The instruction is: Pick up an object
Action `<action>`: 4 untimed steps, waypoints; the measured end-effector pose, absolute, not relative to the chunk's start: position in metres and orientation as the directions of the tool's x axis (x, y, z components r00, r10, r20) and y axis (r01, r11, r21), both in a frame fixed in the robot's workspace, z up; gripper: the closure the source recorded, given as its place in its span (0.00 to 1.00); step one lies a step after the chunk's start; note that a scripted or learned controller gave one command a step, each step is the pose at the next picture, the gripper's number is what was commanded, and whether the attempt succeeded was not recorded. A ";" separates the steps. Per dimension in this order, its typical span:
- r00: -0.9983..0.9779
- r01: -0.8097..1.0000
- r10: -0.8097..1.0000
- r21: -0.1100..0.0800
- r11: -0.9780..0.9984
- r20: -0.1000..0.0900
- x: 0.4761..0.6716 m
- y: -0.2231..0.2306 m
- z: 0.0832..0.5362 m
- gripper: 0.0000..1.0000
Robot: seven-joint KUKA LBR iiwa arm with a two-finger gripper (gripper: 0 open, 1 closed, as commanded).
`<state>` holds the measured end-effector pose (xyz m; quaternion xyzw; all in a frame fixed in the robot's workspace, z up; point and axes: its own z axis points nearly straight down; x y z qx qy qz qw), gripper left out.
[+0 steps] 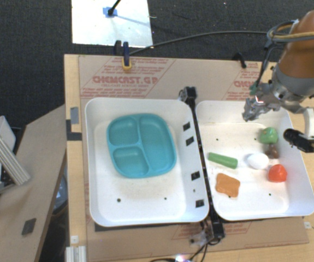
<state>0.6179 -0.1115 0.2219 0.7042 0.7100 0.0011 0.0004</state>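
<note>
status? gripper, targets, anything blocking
Gripper above right bin's far edge, nothing seen held. Green cylinder, white egg-shaped piece, orange flat piece, red round piece untouched. Path open.

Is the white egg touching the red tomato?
Apart. The camera view shows a strip of bin floor between the egg and the tomato.

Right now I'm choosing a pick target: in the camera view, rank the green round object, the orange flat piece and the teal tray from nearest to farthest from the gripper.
From the gripper:
1. Green round object, just below it in the right bin.
2. Orange flat piece, lower in the same bin.
3. Teal tray, in the left bin.
</note>
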 end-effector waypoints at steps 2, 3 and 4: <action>-0.010 1.000 1.000 0.000 0.010 0.002 0.584 0.002 0.228 1.00; -0.008 1.000 1.000 0.000 0.008 0.001 0.575 0.047 0.222 1.00; -0.008 1.000 1.000 0.000 0.008 0.001 0.565 0.094 0.215 1.00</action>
